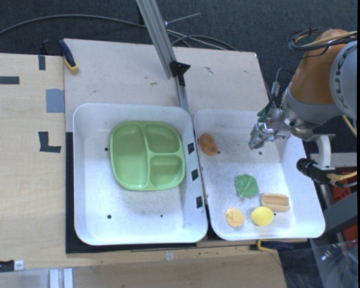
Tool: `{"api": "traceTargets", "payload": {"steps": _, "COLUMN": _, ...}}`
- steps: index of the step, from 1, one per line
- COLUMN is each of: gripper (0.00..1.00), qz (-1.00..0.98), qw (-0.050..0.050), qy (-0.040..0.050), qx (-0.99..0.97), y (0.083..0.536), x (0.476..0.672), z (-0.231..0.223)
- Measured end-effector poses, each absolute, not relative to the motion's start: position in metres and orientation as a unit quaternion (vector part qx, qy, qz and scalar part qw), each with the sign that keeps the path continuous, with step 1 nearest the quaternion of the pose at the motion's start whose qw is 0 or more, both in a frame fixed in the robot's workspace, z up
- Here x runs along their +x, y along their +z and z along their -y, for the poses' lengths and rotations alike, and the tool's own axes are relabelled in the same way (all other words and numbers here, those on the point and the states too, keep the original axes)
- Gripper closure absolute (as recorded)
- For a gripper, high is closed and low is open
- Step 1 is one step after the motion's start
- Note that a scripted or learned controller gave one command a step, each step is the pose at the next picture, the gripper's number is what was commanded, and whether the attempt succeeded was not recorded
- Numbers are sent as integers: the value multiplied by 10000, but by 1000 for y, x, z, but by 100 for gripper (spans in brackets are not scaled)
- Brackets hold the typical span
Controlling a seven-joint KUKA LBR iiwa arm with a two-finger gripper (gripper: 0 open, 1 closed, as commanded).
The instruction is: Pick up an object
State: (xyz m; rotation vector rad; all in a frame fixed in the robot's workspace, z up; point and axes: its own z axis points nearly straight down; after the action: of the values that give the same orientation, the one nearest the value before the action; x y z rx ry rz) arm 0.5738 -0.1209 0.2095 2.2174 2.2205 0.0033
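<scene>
My gripper (pixel 256 141) hangs over the back part of the right bin (pixel 300 179), with nothing visible between its fingers. A brown bread-like piece (pixel 208 144) lies to its left near the bin's left wall. In front of the gripper lie a green leaf (pixel 246 186), a hot-dog bun (pixel 275 202), a yellow lemon-like ball (pixel 262 216) and an orange-yellow lump (pixel 234 217).
The left bin (pixel 90 179) holds a green divided plate (pixel 148 155). A metal pole (pixel 159 32) slants from the top down to the divider between the bins. The arm's orange band (pixel 315 71) sits at the right edge. Cables run across the dark floor behind.
</scene>
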Motion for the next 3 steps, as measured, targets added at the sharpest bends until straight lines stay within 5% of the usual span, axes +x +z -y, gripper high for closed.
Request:
{"api": "traceTargets", "payload": {"steps": 1, "gripper": 100, "qz": -7079, "qw": 17, "qy": 11, "qx": 7063, "y": 252, "x": 575, "z": 121}}
{"api": "traceTargets", "payload": {"steps": 3, "gripper": 100, "qz": -7098, "qw": -10, "qy": 4, "qx": 7044, "y": 250, "x": 583, "z": 21}}
